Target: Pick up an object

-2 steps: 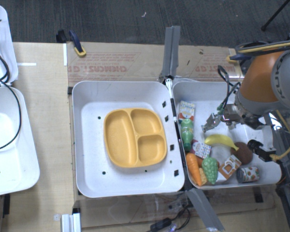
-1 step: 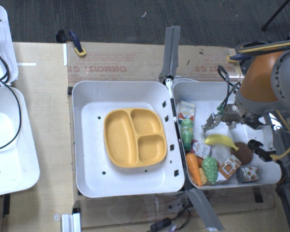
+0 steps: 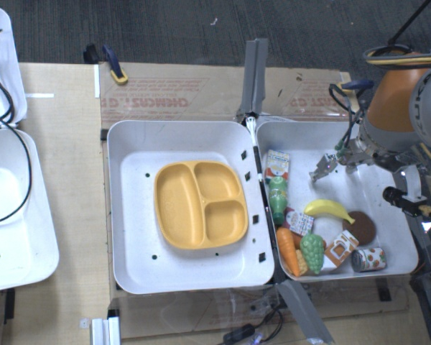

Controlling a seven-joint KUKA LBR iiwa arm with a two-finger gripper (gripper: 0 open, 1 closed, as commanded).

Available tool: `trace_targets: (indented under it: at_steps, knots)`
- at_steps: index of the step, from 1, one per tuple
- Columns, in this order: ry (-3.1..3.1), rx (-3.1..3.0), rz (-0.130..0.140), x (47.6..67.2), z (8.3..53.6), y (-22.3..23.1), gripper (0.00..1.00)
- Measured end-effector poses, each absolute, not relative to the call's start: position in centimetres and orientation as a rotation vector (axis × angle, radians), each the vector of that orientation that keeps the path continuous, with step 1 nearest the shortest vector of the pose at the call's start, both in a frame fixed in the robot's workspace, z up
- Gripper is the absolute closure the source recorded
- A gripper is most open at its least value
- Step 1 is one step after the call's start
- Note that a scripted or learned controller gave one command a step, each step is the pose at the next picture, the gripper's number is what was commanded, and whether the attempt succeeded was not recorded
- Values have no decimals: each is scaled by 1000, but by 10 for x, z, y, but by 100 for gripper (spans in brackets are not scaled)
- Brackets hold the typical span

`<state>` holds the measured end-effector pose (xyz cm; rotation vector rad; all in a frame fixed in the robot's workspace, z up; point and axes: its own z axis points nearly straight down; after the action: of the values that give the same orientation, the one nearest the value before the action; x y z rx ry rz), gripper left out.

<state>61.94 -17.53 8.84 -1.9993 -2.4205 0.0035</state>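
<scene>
Hanging Over the Toy Food Bin

Looking down, we see two white bins side by side. We use the right bin [image 3: 409, 228] as our landmark. Our gripper [image 3: 323, 169] hangs over its upper part, near the middle of its bare floor. Its two fingers are spread apart, and nothing sits between them.

Our grey arm [image 3: 395, 113] with its orange band comes in from the right bin's far right corner.

The toy food lies along the left wall and the near side of the right bin. A red and green carton [image 3: 276, 165] lies by the left wall, with a green bottle [image 3: 277, 200] just below it. A yellow banana [image 3: 329, 208] lies near the middle, below our gripper and apart from it. A brown round thing [image 3: 362, 228] touches the banana's right end. An orange carrot [image 3: 289, 251] and green grapes [image 3: 312, 253] lie side by side at the near edge. A small can [image 3: 368, 259] lies in the near right corner.

Just left of the right bin is the left bin [image 3: 126, 214]. It holds a yellow plate [image 3: 200, 204] with three parts.
</scene>
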Motion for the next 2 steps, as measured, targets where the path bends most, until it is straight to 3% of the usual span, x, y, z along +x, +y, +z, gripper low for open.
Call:
trace_targets:
  at_steps: [1,2]
  knots:
    - [-2616,-1732,2,594,89,-151,0]
    - [-2676,-1644,2,613,161,-178,0]
